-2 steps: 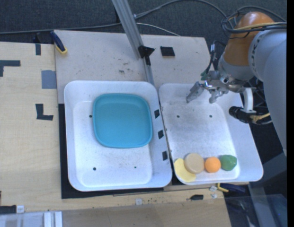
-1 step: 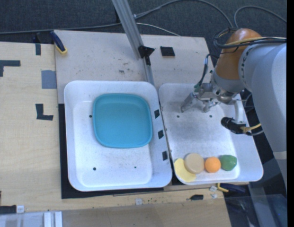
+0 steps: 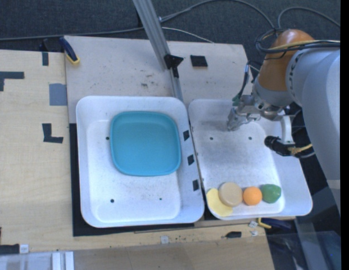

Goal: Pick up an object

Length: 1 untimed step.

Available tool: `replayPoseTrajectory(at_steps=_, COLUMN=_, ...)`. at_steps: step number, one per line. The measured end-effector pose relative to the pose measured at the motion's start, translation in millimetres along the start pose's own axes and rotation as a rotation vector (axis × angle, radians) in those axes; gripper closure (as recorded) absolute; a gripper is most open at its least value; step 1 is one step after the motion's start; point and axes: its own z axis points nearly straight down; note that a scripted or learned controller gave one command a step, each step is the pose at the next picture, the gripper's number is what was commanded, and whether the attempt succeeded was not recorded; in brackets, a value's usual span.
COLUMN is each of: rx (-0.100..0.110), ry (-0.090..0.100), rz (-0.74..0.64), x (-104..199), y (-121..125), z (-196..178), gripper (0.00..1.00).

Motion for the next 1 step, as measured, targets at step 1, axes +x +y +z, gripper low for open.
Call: replayPoseTrajectory(at_steps=1, rx=-0.004, ry=-0.001, rz=0.001, x=-5.7, y=9.2, z=-52.8, gripper=1.0)
